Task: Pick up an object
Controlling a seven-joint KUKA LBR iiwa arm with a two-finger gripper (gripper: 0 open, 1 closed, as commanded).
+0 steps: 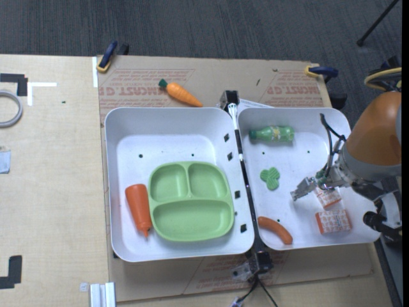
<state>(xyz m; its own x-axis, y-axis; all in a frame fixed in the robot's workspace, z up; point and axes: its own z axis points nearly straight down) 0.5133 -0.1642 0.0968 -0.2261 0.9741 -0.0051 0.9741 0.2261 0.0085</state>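
Now, left to right across the bench. Left bin (121, 130): an orange cylinder-shaped toy (138, 208) lying against the left wall, just beside a green divided plate (190, 201) with three compartments. Behind the bins, on the cardboard, a toy carrot (181, 93), apart from everything. Right bin (300, 117): a green bottle (272, 133) lying on its side near the back wall, a small green leafy piece (271, 178) mid-floor, an orange-red sausage (275, 229) down by the front left corner. Further right, the gripper (305, 189) low over the bin floor, reaching in from the right, metal fingers pointing left. Open or closed, cannot tell from this angle; nothing visibly between the fingers. Just right of the tips, a small red-and-white packet (328, 198), and near the front wall a second red-and-white packet (333, 221).
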